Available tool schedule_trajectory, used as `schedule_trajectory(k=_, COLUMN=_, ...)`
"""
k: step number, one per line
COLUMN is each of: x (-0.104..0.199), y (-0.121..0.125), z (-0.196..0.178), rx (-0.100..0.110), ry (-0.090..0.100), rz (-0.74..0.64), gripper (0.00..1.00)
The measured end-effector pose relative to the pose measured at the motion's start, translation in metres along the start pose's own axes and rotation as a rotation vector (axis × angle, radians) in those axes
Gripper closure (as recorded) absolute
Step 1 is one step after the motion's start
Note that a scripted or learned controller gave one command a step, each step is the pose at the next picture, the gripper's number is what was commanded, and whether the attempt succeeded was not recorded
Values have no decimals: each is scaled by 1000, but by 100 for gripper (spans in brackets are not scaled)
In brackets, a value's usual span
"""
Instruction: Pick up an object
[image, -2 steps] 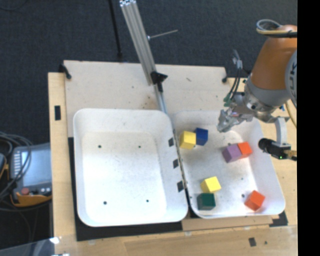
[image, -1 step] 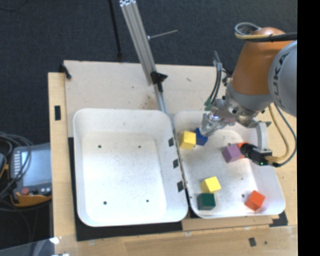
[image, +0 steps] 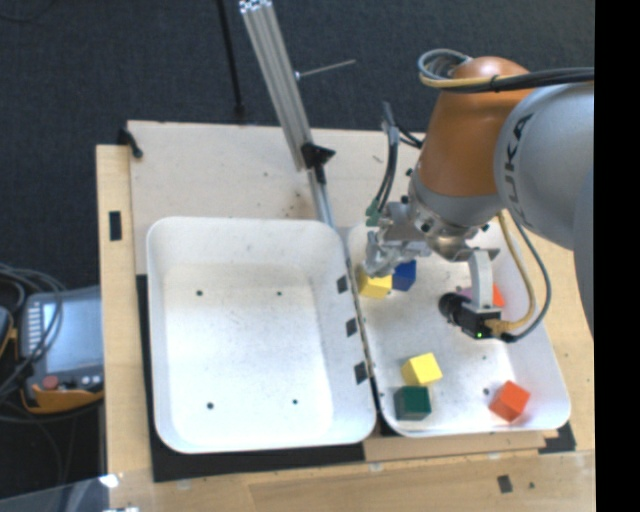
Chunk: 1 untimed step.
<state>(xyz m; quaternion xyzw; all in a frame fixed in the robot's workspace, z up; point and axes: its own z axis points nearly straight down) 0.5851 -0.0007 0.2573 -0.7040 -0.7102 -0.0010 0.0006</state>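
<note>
You are watching the gripper (image: 381, 262) reaching down over a yellow block (image: 375, 286) and blue block (image: 404, 276) in the right bin (image: 540, 350), jaw state impossible to tell, nothing lifted yet.

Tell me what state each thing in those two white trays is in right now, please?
Small yellow cube by the divider: resting on the bin floor, directly under the gripper.
Blue cube: beside it, partly hidden.
Second yellow cube: lying free.
Dark green cube: lying free.
Orange cube: lying free, tilted.
Left white bin: bare speckled floor.
</note>
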Motion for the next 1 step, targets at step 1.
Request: schedule_trajectory(k=1, x=56, y=-23, z=5, rx=1, ry=-1, rz=1, gripper=100)
